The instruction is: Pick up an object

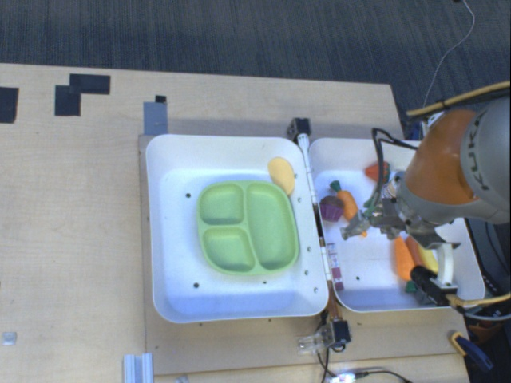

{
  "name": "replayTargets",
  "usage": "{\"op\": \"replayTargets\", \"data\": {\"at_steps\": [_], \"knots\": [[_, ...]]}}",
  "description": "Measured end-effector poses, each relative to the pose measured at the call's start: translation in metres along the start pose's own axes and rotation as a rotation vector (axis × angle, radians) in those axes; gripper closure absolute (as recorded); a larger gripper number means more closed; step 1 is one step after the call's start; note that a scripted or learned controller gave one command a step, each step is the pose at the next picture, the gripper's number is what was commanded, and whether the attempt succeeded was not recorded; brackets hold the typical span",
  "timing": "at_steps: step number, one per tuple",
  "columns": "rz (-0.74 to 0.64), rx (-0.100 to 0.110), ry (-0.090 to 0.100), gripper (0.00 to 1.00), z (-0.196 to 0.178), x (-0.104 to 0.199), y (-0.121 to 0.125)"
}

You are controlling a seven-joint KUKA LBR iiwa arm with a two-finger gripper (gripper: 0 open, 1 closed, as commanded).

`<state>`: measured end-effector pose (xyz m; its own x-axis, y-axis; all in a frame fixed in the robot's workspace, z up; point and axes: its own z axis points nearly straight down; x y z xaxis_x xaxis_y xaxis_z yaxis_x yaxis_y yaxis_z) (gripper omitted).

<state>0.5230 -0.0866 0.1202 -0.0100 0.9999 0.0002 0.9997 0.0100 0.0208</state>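
Observation:
My gripper (362, 223) hangs low over the middle of the right bin (359, 294), coming in from the right under the grey and orange arm. Just to its left lie a small orange carrot with a green top (345, 202) and a purple vegetable (328, 210), close to the gripper but apart from it. A red piece (372, 171) sits at the back of that bin, partly behind the arm. An orange piece (402, 258) and a yellow piece (429, 258) lie at the right, half hidden by the wrist. A small orange bit shows at the gripper's tip; whether it is held is unclear.
The left bin (172, 286) holds a green divided plate (246, 227) in its middle and a yellow oval object (281, 173) at its back right corner. A raised divider (313, 206) runs between the two bins. A dark green thing (418, 286) lies at the right bin's front right.

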Motion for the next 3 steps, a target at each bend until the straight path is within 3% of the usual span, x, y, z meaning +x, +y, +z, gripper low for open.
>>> {"op": "replayTargets", "data": {"at_steps": [1, 2, 3], "knots": [[-0.003, -0.003, 0.001, 1.00, -0.011, 0.001, 0.002], [-0.003, -0.003, 0.001, 0.00, -0.011, 0.001, 0.002], [-0.006, -0.006, 0.003, 1.00, -0.021, 0.002, 0.003]]}}
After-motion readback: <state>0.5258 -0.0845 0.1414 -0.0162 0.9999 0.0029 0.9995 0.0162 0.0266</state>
